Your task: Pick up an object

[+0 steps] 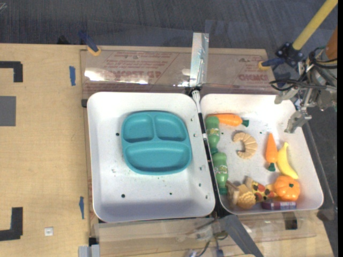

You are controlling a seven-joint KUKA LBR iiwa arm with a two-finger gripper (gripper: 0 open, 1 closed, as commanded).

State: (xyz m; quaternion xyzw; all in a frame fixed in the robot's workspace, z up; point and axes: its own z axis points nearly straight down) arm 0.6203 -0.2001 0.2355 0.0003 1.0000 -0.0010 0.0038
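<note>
The right bin point(257, 105) holds toy food. A carrot point(229, 120) lies near its back left, and a croissant point(246, 144) sits in the middle. Green vegetables point(215, 143) line the left wall. A second carrot point(271, 148) and a banana point(287, 163) lie on the right side, with an orange pumpkin point(286, 187) in front of them. Small brown pieces point(244, 196) crowd the front. My gripper point(298, 116) hangs over the bin's back right corner, above and right of the food, touching none of it.
The left bin point(102, 159) holds a teal divided plate point(156, 142). A clear upright divider point(199, 58) stands behind the bins. Cables and the arm's wrist point(313, 84) crowd the far right. A yellow pole point(319, 16) slants across the top right.
</note>
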